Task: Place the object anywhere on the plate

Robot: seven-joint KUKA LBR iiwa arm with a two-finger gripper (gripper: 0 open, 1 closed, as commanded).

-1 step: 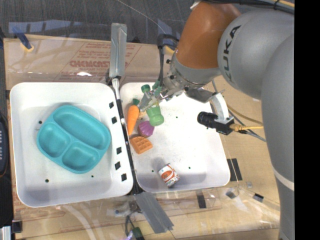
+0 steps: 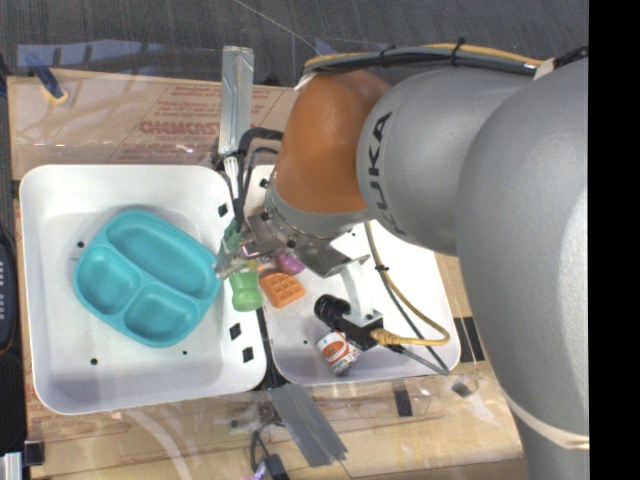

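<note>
Tool [image 2: 238, 254] hangs just beside green block [image 2: 245, 290], near plate [image 2: 120, 268].

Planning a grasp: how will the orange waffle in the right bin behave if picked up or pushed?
The waffle lies flat, so it should slide rather than roll or tip. It looks like small moulded toy food, so probably stiff and light. Its gridded top may help grip.

Smooth grey robot arm [image 2: 500, 188]
Orange wrist band [image 2: 325, 148], black KUKA lettering [image 2: 378, 154], dark cables [image 2: 420, 56] along its far side.
</note>
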